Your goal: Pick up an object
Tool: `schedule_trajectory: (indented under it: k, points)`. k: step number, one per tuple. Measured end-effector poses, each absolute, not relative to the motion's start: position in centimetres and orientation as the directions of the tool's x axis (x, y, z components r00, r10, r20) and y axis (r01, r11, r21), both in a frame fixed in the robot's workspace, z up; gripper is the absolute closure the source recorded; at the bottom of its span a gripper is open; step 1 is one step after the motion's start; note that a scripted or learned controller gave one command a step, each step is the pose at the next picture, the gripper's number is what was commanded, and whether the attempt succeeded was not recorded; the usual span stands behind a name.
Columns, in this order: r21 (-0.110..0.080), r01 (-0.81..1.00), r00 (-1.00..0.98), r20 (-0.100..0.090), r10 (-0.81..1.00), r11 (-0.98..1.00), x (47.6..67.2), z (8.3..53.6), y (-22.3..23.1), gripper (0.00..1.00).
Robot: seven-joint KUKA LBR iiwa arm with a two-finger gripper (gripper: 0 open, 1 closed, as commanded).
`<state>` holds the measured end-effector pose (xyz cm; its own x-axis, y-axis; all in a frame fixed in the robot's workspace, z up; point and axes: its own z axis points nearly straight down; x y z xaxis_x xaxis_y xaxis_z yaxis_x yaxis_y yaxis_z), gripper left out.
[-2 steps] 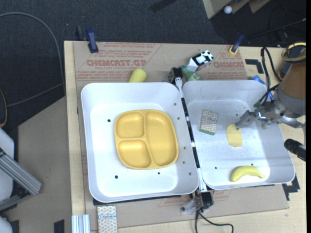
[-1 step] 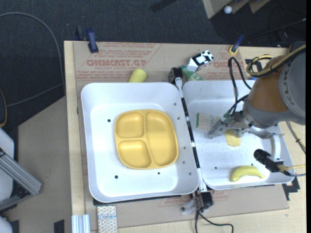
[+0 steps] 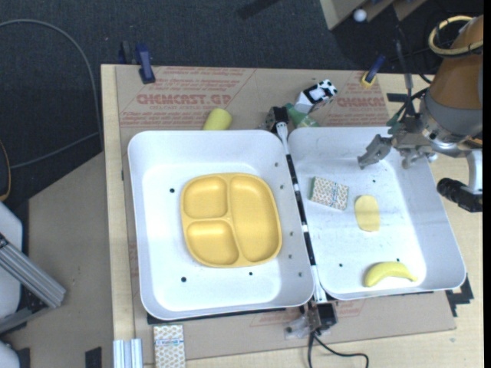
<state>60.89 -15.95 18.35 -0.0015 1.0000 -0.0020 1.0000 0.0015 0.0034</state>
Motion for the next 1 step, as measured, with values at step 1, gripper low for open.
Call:
schedule_trajectory:
  k: [1]
  points:
    - [-0.001,1.0,0.0,0.0,1.0,0.0,58.12,8.41,-17.01,0.0]
